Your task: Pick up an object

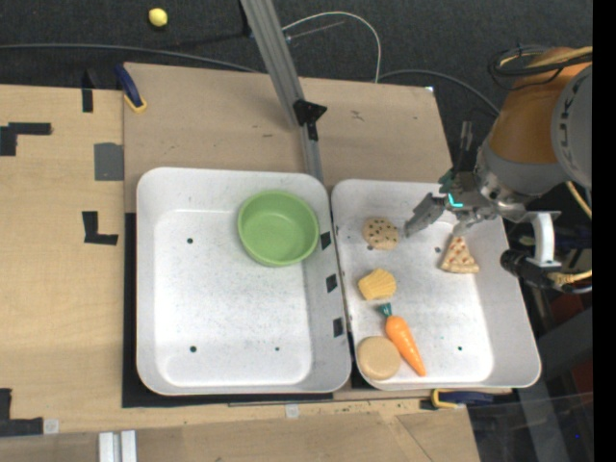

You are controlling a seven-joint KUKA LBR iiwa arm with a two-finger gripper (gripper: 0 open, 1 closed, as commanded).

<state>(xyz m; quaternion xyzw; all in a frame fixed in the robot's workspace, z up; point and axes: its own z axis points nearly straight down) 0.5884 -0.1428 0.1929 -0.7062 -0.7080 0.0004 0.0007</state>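
Approach step: fingers (pixel 446 218) appearing spread, empty, hovering between cookie (pixel 380 233) and pizza slice (pixel 459 256); next needing descent onto one.

Arm (pixel 549 114) cut off at right picture edge. Yellow ball (pixel 158 16) beyond bench's far edge too small to identify. Bench (pixel 58 258) cropped at left.

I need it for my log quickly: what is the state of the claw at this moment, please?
Claw: open, fingers spread, holding nothing, above the right bin between the cookie and the pizza slice.
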